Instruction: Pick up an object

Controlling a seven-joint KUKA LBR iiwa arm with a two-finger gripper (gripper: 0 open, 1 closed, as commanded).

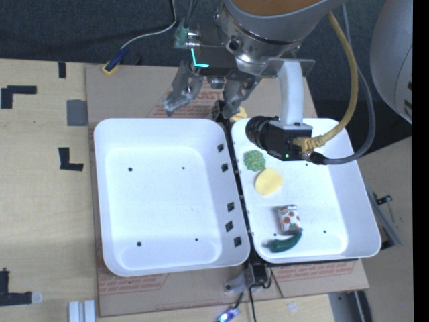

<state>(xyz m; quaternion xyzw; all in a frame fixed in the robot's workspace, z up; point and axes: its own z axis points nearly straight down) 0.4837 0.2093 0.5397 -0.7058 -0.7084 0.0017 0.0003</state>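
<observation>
Two shallow white plastic bins side by side: left bin (120, 200) with rounded corners and a few small dark dots on its floor, right bin (338, 206) of the same make. Four small objects in the right bin, all below and to the right of the two-finger metal gripper (204, 99). One knobbly green lump (254, 159), nearest the gripper. One smooth pale yellow rounded piece (268, 182) just below the lump, touching or nearly so. One small white box with red and green print (288, 218) further down still. One dark green curved, glossy item (284, 244), touching the box's lower edge, farthest from the gripper. One black cylindrical camera-like unit (273, 138) on a white bracket, just right of the gripper, over the right bin's upper left corner, with a tan hose (348, 66) looping away to the right.

Gripper fingers spread apart, nothing between them, poised over the upper rim where the two bins meet; left finger over brown cardboard, right finger near the dividing edge.

One sheet of brown cardboard (127, 92) beneath both bins, on a pale wooden bench (40, 193) marked with several black tape pieces. Dark blue carpet-like cloth (74, 12) beyond the bench, up and left of the gripper.
</observation>
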